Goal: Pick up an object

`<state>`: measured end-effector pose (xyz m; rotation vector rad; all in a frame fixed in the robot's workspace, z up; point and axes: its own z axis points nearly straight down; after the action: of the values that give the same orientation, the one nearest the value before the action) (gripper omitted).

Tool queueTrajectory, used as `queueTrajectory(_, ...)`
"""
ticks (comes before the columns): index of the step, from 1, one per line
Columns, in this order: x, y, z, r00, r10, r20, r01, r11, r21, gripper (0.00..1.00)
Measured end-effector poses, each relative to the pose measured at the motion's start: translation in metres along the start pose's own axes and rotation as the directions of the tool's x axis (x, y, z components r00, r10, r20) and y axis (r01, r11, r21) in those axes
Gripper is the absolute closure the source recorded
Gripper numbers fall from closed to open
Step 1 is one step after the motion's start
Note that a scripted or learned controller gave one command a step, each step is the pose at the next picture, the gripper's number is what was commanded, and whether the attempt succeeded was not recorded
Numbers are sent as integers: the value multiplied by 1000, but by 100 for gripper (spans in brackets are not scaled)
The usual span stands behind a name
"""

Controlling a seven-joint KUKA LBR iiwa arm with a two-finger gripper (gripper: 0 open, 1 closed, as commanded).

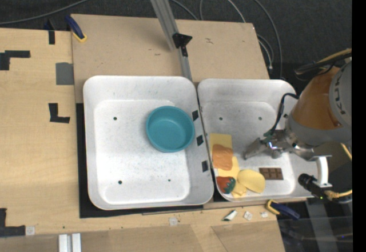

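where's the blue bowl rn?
The blue bowl sits in the left bin, toward its right side near the divider between the two bins, well apart from the gripper over the right bin.

1. The arm (320, 111), grey with an orange band, reaches in over the right bin (240, 96).
2. Its claw (254, 151) hangs low above that bin's middle, pointing left.

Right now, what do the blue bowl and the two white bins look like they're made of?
The blue bowl looks like plastic: one even teal colour with a dull, smooth finish. The left bin and right bin look like moulded white plastic too, with rounded corners and a grey-speckled, scuffed floor. That is only a guess from looks.
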<state>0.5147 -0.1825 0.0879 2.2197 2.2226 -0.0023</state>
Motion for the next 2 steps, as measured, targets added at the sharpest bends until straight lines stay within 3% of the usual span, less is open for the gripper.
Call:
queueTrajectory(1,1,0,-11,1000,0,-2,0,1000,1,100)
queueTrajectory(2,0,3,-74,1000,-1,0,1,1000,-5,100)
